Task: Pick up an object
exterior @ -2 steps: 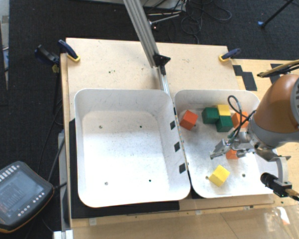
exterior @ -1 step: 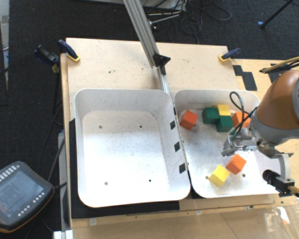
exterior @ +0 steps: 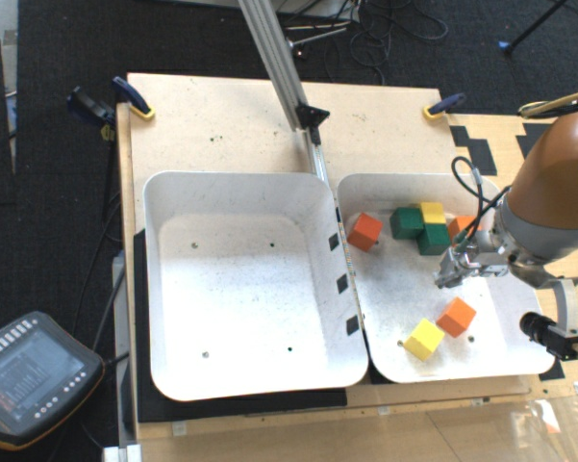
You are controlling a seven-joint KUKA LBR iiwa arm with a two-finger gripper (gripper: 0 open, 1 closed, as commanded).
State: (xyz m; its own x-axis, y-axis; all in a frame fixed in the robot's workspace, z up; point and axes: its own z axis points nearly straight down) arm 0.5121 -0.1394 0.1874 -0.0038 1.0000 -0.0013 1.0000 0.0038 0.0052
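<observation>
We see fingers (exterior: pixel 449 275) low over right bin (exterior: pixel 519 359) near right wall, state unclear. Orange cube (exterior: pixel 456 317), yellow cube (exterior: pixel 424 339) near front edge; green blocks (exterior: pixel 418 227) at back.

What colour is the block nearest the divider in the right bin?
Orange-red block, clearest in the camera view, in the right bin.

The arm (exterior: pixel 555 186) runs off the right edge, most of it out of sight. Its wrist covers part of an orange block (exterior: pixel 464 226) and a strip of the right bin (exterior: pixel 385 369). The handheld controller (exterior: pixel 29 378) is clipped at the lower left.
</observation>
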